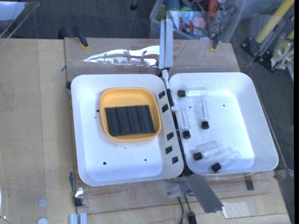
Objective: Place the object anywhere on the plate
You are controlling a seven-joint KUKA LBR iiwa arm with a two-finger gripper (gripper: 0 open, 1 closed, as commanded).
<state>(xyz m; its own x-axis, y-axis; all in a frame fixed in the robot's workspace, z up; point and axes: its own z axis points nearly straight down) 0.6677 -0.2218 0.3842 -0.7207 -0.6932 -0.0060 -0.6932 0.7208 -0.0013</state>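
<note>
Black ribbed rectangular block (130,120): lay flat on the plate, within its rim, long side running left to right.
Yellow rounded-square plastic plate (128,93): sat in the left bin, nearer the far wall than the near one.
Left shallow white bin (88,162): held the plate; edge touching the right bin.
Right shallow white bin (245,125): held five clear plastic vials with black caps (203,113), lying on their sides, scattered, two close together near the front.
Small black tabs (167,120): lined up along the seam between the bins.
Pale wooden bench (32,125): lay under both bins.
Gripper state: could not be told.
</note>
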